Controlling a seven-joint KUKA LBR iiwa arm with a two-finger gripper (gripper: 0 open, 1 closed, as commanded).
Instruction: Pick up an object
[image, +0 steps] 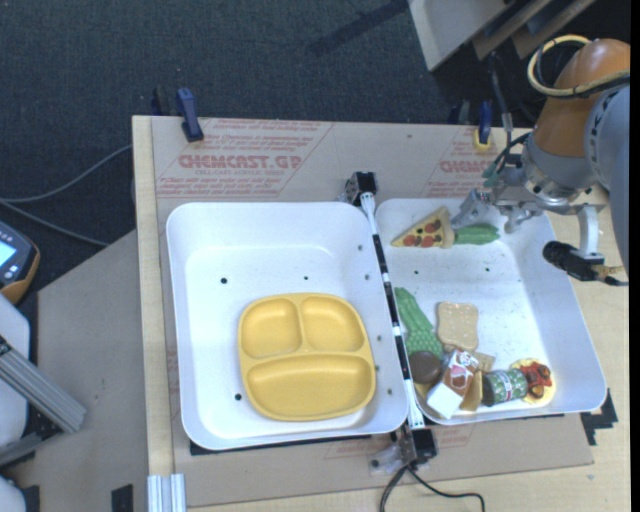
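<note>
My gripper (494, 213) hovers over the far edge of the right bin (560, 300), with its fingers spread and nothing visibly between them. Just in front of it lies a small green pickle-like piece (478, 235). A toy pizza slice (424, 232) lies to the left of that piece. Nearer the front of this bin are a long green vegetable (414, 320), a tan cracker (458, 324), a brown round piece (425, 367), a red and white packet (456, 384), a dark can (503, 386) and a red and yellow item (537, 376).
The left bin (200, 300) holds a yellow divided plate (305, 355). A black clip (362, 185) sits at the far end of the seam between the bins. Cables and the arm's black fitting (570, 260) hang over the right bin's right rim.
</note>
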